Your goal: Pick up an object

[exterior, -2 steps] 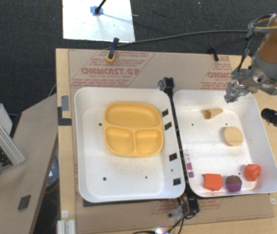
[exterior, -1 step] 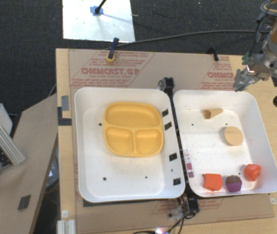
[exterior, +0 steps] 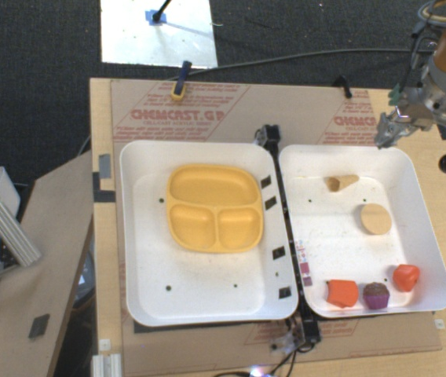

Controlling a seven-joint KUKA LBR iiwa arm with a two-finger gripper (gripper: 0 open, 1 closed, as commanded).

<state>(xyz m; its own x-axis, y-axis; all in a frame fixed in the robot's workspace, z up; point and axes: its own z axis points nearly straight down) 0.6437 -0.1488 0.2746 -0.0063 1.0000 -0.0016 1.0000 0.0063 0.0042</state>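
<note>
The right bin point(exterior: 423, 210) holds a tan wedge point(exterior: 340, 182) near its back, a beige round disc point(exterior: 376, 219) at mid right, and along its front an orange block point(exterior: 343, 293), a purple cupcake-like piece point(exterior: 376, 295) and a red-orange piece point(exterior: 406, 277). My gripper point(exterior: 385, 133) hangs above the back right corner of that bin, over the bench just past the rim, apart from every object. Nothing shows between its fingers.
The left bin point(exterior: 140, 289) holds a yellow divided plate point(exterior: 213, 208). Black clips run along the seam between the bins point(exterior: 279, 234). A yellow-handled clamp point(exterior: 180, 85) sits at the bench's back edge, with a cable crossing behind it.
</note>
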